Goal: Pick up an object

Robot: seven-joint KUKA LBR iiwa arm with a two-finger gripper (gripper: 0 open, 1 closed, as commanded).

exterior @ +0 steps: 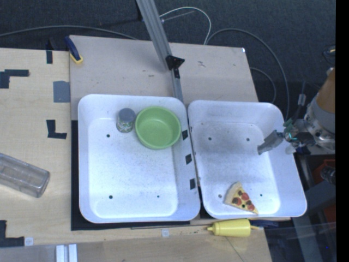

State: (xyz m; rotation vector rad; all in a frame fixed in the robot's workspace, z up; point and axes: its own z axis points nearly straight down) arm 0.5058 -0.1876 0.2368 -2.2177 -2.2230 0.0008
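**Right bin: gripper at the rim, nothing in hold**

Nearest the camera lies a yellow squeeze bottle (231, 228) on its side, on the bench just outside the front rim of the right bin (218, 109).

Gripper (268, 143) sits over the right bin's right side, near the wall. Whether it is spread or closed cannot be told at this angle; nothing is seen between the grey tips.

Closest candidate is a toy pizza slice (240, 197), flat on the floor near the front right corner, well apart from the gripper. Judged light, rigid and thin; a low wedge, best taken across its narrow width, with slip likely on smooth plastic.

Left bin (87, 162) holds a green bowl (158, 127), round and glossy, touching or just beside a small grey-topped can (126, 120). Both bins are white and speckled.
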